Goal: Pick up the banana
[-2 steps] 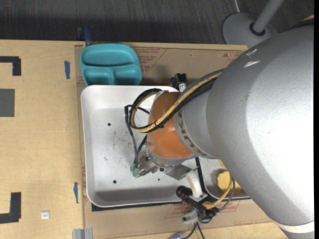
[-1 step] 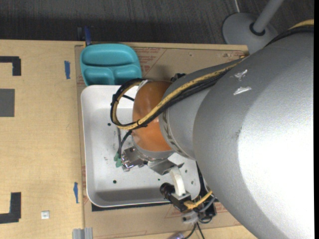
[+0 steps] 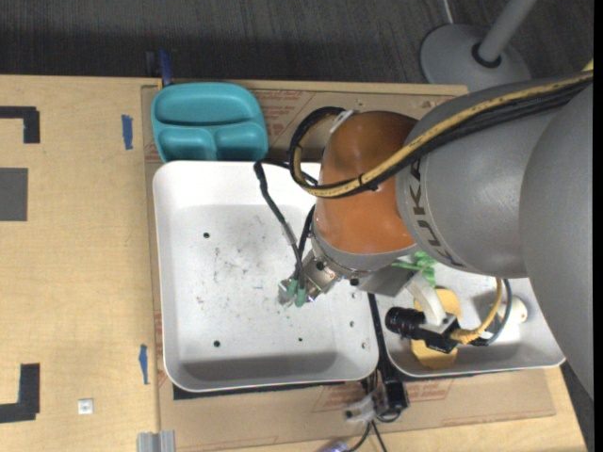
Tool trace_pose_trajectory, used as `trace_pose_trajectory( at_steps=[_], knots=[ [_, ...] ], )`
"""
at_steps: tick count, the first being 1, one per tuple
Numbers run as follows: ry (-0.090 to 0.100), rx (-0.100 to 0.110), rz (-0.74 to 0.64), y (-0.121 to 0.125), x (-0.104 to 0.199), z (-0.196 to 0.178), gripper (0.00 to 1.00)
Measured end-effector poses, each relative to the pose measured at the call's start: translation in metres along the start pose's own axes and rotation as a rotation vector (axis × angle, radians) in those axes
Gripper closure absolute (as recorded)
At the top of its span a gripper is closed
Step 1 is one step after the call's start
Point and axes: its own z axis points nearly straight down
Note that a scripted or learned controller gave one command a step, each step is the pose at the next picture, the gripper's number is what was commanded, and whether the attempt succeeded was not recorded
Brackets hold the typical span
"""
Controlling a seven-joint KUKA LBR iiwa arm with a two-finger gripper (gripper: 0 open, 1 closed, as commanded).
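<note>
- The desk carries 2 white bins; the left bin holds nothing I can make out beyond scuffs and a few dark specks.
- The gripper hangs low over the left bin, toward its 3 o'clock side. It is too small and too foreshortened under the wrist to tell whether it is wide, narrow or closed, and nothing can be seen in it.
- The banana appears to be the yellow shape in the right bin, at about 4 o'clock from the gripper. It lies near that bin's 6 o'clock wall and is partly hidden by the arm.
- A small green object lies in the same bin, at 12 o'clock from the banana, and there is something pale between the 2.
- A teal tray rests outside the bins, touching the 12 o'clock edge of the left bin.
- Handling, as a judgement: the banana should be light and smooth-skinned, and if it is a real fruit a hard pinch would bruise it. Its curve lets it roll or slip sideways. The best hold is across the thick middle, closing on the narrow width, since the tapering ends would squirt out.
- The gripper is over the wrong bin, so the next move has to carry it toward 4 o'clock.
</note>
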Motion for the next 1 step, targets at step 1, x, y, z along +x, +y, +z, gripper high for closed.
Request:
trace_pose_trajectory(
  at_steps=[1],
  knots=[
    [0.004, -0.003, -0.004, 0.0336, 0.0375, 0.1100, 1.00]
  ],
)
